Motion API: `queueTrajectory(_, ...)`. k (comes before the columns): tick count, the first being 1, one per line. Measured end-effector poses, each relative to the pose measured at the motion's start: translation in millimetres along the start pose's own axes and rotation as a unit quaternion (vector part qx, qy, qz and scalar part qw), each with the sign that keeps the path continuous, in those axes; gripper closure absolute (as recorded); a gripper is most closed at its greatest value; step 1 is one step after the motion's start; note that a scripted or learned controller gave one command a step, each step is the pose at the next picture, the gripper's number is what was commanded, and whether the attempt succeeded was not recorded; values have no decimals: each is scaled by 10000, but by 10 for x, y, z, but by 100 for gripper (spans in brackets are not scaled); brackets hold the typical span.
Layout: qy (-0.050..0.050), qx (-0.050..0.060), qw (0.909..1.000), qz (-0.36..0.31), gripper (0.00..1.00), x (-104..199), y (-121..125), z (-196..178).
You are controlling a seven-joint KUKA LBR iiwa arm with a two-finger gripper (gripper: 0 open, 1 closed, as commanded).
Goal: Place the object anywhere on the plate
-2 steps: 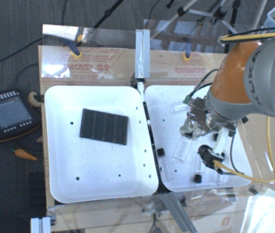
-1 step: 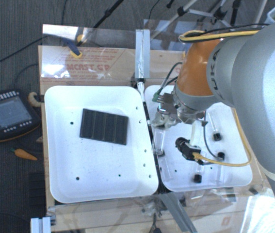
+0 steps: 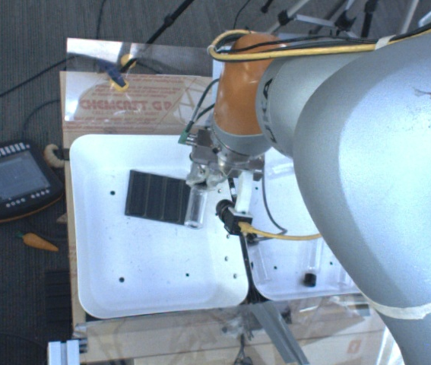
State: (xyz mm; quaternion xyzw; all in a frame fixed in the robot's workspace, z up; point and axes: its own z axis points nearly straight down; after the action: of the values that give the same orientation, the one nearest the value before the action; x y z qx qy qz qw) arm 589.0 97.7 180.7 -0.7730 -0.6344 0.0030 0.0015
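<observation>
A black ribbed rectangular plate (image 3: pixel 156 197) lies flat in the left white bin (image 3: pixel 109 280), toward its upper middle. My gripper (image 3: pixel 195 201) hangs from the orange-banded wrist (image 3: pixel 239 97) directly over the plate's right edge. A pale, translucent piece at the gripper's lower end meets that edge; I cannot tell whether it is a held object or part of the gripper. A small dark object (image 3: pixel 309 280) rests in the right bin (image 3: pixel 283 284), near its front.
The grey arm covers most of the right bin. A yellow cable (image 3: pixel 283 237) runs from the wrist across the ridge between the bins. Cardboard (image 3: pixel 139 101) lies behind the left bin. A teach pendant (image 3: pixel 11 181) sits on the floor at the left.
</observation>
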Motion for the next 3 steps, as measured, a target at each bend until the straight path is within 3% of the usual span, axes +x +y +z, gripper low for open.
queueTrajectory(1,-8,-13,9992,-400,100,1023,-70,-299)
queueTrajectory(2,-13,-7,9794,-2020,100,1376,-12,93)
queueTrajectory(3,-16,-23,9012,-4335,100,1297,553,532)
